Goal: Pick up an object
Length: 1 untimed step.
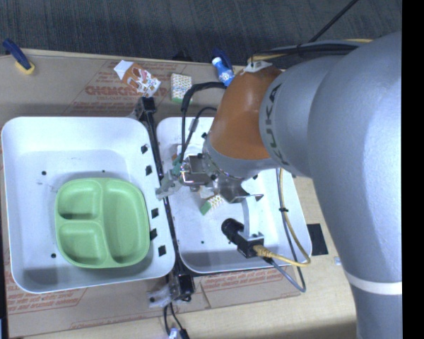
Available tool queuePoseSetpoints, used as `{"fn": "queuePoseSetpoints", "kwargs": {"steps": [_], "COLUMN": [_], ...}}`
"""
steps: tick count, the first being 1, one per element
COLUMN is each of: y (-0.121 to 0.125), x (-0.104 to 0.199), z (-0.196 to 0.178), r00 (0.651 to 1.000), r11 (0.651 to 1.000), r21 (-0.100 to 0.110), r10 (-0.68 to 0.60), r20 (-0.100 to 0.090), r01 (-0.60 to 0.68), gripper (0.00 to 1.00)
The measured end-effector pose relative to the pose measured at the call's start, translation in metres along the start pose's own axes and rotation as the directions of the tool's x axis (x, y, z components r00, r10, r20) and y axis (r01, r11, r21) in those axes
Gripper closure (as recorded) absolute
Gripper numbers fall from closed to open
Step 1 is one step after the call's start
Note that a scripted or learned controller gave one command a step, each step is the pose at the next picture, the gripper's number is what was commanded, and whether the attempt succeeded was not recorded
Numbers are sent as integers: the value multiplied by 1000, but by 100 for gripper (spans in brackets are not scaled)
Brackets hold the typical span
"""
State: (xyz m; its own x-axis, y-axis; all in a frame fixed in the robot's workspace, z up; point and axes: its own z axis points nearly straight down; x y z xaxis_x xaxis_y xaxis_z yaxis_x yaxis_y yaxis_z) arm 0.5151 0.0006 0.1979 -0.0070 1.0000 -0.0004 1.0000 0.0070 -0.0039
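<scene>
End effector (198, 179) low in right bin (268, 260), green plate (102, 221) in left bin (28, 147)

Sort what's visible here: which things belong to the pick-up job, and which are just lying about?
Job:
gripper, low in the right bin
small green-and-white object near it
green divided plate in the left bin

Lying about:
wrappers on the cardboard behind the bins
blue clamps

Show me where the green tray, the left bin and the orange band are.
green tray (101, 222): camera view, on its centre divider.
left bin (28, 147): camera view, on its bare floor.
orange band (244, 119): camera view, on its middle.
</scene>
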Motion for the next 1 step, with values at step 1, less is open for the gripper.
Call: {"fn": "queuePoseSetpoints", "kwargs": {"steps": [1], "y": [0], "x": [0], "z": [0], "r00": [1000], "r11": [1000], "r21": [0], "r10": [0], "r20": [0], "r01": [0], "gripper": [0]}}
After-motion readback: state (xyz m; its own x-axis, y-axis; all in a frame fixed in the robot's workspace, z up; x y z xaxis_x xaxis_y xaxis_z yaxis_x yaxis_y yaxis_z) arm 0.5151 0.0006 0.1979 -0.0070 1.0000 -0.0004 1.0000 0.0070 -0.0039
